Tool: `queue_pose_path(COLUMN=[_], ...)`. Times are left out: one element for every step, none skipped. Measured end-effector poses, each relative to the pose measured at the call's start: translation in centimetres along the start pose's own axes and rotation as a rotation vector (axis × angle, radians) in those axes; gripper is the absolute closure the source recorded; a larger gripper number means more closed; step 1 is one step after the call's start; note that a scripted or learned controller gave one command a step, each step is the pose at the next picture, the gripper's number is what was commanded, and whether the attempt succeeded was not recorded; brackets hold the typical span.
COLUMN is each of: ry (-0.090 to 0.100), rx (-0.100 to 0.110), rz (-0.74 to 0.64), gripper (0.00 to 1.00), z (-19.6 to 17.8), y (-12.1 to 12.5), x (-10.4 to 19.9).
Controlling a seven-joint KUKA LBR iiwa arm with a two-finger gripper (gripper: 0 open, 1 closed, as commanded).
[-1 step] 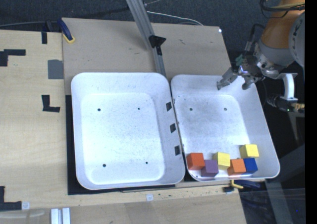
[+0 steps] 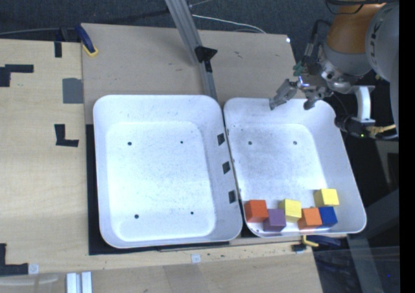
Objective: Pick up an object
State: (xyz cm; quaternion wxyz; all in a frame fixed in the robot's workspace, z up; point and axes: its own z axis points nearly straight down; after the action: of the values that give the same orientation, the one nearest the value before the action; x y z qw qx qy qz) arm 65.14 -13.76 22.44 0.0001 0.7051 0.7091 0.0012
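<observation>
Several small blocks lie along the near edge of the right bin [image 2: 337, 149]: an orange one [image 2: 256, 210], a purple one [image 2: 276, 219], a yellow one [image 2: 292, 209], a second orange one [image 2: 311, 218], a blue one [image 2: 327, 216] and another yellow one [image 2: 327, 196]. My gripper [image 2: 294, 98] hangs over the far rim of the right bin, well away from the blocks. Its fingers are spread apart with nothing between them.
The left bin [image 2: 104, 155] sits beside the right one. A slanted metal rail [image 2: 185, 19] crosses the bench behind the bins. The grey and orange arm [image 2: 356, 19] reaches in from the upper right.
</observation>
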Motion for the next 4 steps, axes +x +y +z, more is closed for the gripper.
queue_pose_path(ry=[-0.003, -0.002, -0.002, -0.001], rx=[-0.006, 0.003, 0.007, 0.001], rz=[0.004, 0.004, 0.004, 0.003], gripper=[0.0, 0.0, 0.0, 0.0], z=[-8.7, -8.2, -3.7, -6.9], y=[-3.2, -3.3, -2.9, -5.3], x=[0.7, 0.7, 2.4, 3.7])
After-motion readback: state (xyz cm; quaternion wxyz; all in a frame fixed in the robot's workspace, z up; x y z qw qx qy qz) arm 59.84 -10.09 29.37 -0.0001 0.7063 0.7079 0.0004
